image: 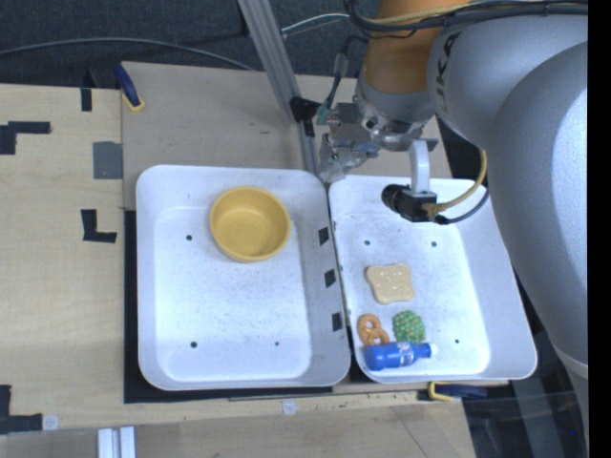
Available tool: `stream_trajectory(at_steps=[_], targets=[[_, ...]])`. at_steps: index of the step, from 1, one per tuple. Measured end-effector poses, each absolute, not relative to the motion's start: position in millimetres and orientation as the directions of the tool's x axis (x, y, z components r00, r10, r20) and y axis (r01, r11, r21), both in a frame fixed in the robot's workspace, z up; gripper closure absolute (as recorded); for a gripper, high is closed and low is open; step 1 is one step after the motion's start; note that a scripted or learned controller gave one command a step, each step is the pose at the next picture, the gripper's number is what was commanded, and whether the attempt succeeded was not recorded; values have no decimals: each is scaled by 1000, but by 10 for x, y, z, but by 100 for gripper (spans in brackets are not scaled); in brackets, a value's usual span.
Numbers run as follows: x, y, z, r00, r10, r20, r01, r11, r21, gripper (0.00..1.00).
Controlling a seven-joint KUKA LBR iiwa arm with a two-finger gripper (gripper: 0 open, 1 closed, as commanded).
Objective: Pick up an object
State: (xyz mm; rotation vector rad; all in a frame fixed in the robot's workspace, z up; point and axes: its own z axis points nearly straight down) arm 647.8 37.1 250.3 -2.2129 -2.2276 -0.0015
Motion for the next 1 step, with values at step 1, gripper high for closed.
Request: stream_trajectory(at_steps=[1], targets=[[6459,893,2497,-7,1000,2,1000,7,-1,100]])
